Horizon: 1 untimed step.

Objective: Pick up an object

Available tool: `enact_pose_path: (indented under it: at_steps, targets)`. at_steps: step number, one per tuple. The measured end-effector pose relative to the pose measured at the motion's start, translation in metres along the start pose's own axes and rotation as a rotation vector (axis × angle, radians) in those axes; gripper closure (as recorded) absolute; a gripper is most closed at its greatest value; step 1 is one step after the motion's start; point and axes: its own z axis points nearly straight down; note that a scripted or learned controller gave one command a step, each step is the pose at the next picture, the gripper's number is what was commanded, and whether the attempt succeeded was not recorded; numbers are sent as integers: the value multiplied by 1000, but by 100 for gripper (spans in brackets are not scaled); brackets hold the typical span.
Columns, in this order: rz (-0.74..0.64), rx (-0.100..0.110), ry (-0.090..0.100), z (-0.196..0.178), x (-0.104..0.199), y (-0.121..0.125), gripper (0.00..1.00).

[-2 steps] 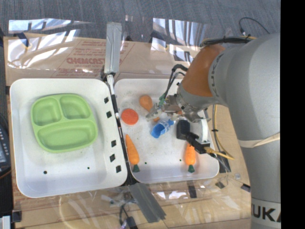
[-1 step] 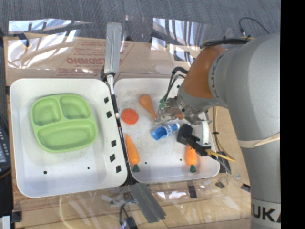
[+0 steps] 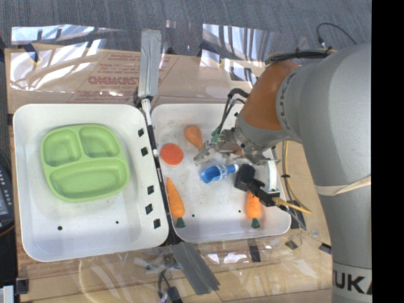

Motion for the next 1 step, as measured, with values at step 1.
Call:
enact_pose_path:
  at_steps: [1]
  targets:
    - [16,2,2,11,-19,-27,0]
